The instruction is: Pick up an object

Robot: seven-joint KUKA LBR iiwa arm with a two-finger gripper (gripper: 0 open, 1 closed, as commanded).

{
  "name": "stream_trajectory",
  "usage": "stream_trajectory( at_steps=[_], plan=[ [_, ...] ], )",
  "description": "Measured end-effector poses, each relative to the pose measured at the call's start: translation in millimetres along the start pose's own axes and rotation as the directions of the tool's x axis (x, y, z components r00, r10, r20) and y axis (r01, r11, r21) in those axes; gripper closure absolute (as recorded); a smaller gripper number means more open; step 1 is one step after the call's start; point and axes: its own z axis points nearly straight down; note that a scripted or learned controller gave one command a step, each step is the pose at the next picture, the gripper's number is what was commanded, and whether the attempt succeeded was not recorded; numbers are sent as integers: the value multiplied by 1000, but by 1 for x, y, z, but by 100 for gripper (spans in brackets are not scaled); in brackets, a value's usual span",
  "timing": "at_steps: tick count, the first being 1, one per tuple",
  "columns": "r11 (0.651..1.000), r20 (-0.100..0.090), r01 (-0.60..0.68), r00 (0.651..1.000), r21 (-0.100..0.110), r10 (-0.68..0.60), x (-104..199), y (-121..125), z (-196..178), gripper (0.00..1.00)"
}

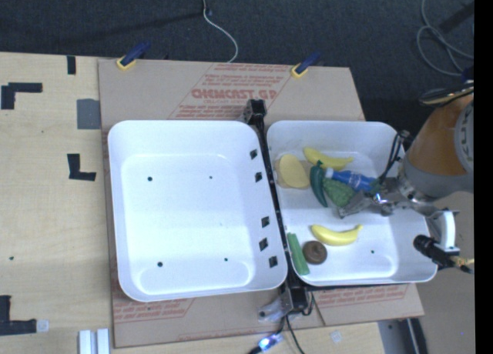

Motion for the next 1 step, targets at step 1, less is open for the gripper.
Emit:
stream_trajectory(
  at_steps=[1],
  plan=[
    [1000,-1,1,1000,-2,-1,59,-33,-4,0]
  ],
)
